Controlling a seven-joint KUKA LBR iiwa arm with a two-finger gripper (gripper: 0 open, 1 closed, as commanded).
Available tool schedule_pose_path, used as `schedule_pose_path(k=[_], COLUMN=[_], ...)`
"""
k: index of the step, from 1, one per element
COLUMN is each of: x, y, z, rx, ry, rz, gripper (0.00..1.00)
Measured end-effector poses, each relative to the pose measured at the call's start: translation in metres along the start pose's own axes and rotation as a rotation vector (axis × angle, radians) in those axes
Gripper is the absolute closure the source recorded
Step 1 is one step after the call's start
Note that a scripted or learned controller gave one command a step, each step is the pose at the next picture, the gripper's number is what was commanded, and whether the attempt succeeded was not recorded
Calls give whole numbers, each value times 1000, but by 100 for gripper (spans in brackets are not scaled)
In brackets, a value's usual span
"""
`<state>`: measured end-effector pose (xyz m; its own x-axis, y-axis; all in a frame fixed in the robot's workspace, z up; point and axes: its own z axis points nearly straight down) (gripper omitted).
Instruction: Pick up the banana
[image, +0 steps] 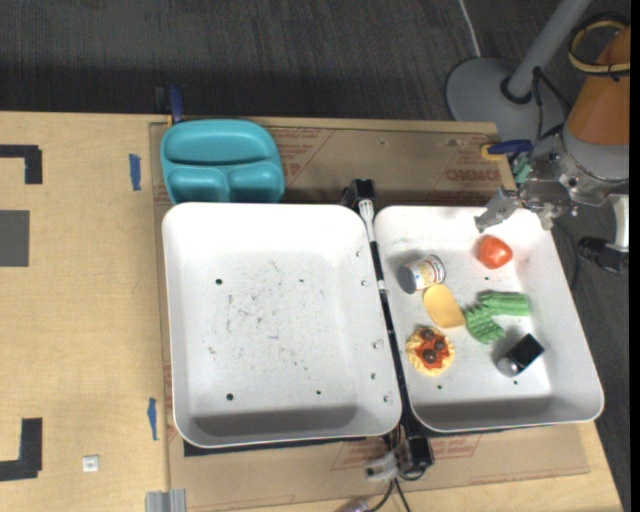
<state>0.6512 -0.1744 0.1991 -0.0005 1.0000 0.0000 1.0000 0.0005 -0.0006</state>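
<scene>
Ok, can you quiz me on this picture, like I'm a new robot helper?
1. True or false: the banana lies in the bin on the picture's right.
2. Which thing is nearest the claw? A the red tomato; B the black block; C the teal tray.
3. Fill in: the toy between the banana and the black block is coloured ___.
Key: 1 true; 2 A; 3 green.

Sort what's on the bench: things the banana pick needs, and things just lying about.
Needed: small yellow banana-like piece, right white bin, gripper.

Lying about: red tomato-like ball, small tin can, green ridged toy, black block, round pizza-like toy, teal divided tray, left white bin.
</scene>
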Motion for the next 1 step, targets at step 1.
schedule_pose_path(k=[1], x=[30], y=[-14], z=[94], rx=[-3], ry=[-1], rz=[-55], gripper=[0])
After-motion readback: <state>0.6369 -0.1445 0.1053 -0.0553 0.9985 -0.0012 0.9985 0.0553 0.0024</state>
